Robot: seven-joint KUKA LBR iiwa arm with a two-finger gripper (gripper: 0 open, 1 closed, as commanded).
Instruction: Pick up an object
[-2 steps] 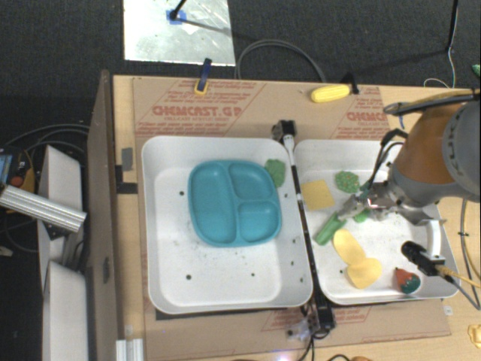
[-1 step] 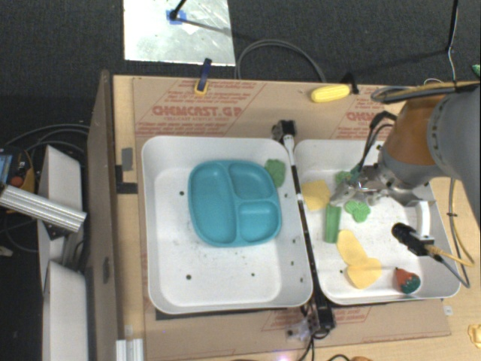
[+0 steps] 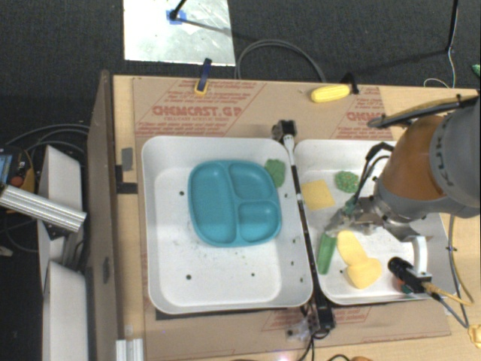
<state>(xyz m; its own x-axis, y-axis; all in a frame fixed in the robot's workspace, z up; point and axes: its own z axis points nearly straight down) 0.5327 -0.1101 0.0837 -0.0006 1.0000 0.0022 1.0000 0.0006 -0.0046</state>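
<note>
**Mia:** What is the biggest thing here?

**Sam:** The tabletop [image 3: 225, 104]. It is brown, with red letters on it. Two white bins sit on it side by side. The left bin [image 3: 169, 277] has a blue plate [image 3: 233, 201] in it, and the plate has three parts. A small green thing [image 3: 276, 171] lies just beside the plate, at the bin's right wall.

**Mia:** And the big grey arm?

**Sam:** The arm [image 3: 428, 171] reaches in over the right bin [image 3: 319, 153]. Its gripper [image 3: 352, 220] hangs low in the middle of that bin.

**Mia:** Are the fingers open?

**Sam:** I cannot tell if they are apart or together. They are dark and small, and the arm hides part of them. I see nothing held between them.

**Mia:** What can it pick up?

**Sam:** Lots of things! A lumpy yellow thing [image 3: 357, 260] lies right below the gripper. A long green stick [image 3: 326, 253] lies just beside it, to the left. A flat yellow block [image 3: 317, 195] and a bumpy green piece [image 3: 346, 180] lie near the back.

**Mia:** So which step is this?

**Sam:** I think it is the reaching step. Nothing is picked up yet.

**Mia:** What comes next?

**Sam:** I guess it must get one thing between the fingers, most likely the lumpy yellow thing. Then squeeze, and lift straight up. The green stick is very close, so it could get bumped.
</note>
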